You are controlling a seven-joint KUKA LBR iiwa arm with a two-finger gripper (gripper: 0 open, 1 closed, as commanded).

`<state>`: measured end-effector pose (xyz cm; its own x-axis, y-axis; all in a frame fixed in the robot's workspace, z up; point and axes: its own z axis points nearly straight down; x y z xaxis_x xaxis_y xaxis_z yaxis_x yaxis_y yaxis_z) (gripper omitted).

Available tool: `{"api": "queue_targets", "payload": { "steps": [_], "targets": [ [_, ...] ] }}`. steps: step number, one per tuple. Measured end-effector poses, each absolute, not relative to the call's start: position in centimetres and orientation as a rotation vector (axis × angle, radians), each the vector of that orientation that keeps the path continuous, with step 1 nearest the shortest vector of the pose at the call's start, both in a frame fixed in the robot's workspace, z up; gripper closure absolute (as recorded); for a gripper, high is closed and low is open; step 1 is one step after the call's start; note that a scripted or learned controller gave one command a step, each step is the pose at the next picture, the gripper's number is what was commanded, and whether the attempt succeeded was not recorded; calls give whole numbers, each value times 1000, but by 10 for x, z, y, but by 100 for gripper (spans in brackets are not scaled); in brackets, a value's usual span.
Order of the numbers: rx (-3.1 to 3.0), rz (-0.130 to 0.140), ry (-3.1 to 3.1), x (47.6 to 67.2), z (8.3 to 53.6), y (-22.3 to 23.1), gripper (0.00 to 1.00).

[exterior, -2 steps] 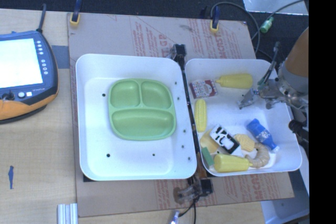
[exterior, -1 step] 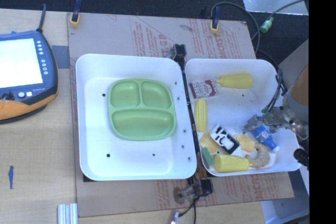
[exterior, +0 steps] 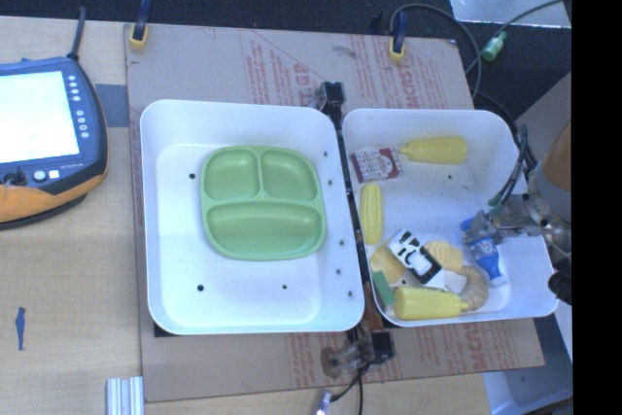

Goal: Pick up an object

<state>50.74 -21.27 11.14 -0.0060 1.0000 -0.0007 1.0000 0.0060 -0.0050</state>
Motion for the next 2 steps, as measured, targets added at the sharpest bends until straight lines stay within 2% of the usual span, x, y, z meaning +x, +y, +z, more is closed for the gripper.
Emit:
{"api": "queue_targets", "payload": {
  "steps": [1, 2],
  "targets": [
    [-2213, 3, -2229, 531, 122, -154, 100],
    [-2216, 0, -2224, 557, 192, -89, 100]
  ]
}}
